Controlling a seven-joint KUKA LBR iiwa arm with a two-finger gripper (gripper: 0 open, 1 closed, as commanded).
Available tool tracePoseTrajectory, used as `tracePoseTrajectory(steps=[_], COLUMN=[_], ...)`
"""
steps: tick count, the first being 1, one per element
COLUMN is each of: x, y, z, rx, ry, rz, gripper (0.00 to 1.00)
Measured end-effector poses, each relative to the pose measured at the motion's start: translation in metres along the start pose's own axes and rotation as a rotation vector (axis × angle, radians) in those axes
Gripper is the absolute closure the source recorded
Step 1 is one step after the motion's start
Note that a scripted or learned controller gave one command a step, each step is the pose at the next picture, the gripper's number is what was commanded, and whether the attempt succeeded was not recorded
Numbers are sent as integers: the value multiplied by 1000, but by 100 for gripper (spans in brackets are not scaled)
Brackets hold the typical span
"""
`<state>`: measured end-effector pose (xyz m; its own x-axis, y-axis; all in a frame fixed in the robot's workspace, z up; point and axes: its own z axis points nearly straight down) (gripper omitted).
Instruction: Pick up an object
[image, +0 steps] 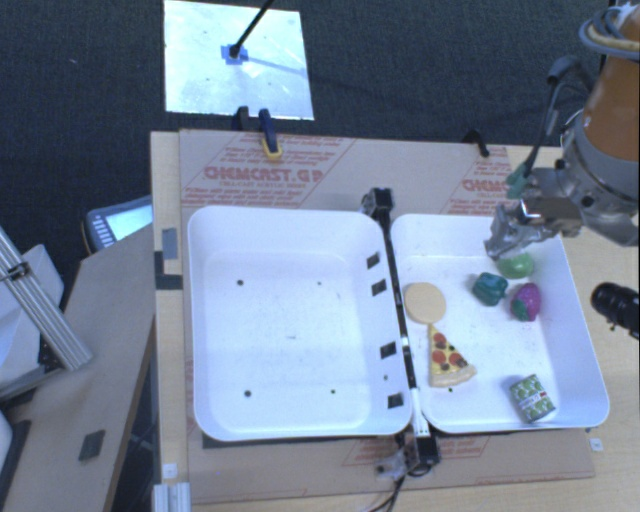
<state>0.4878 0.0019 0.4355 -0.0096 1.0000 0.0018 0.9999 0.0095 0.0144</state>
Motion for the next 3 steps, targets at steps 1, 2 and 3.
tracePoseTrajectory(steps=[1,2,3], x=[77,141,209], y=[-1,1,10], z=[16,-73,-101], rx=[13,3,9], ry=[1,4,3], rz=[-2,-2,-1], gripper=[100,100,100])
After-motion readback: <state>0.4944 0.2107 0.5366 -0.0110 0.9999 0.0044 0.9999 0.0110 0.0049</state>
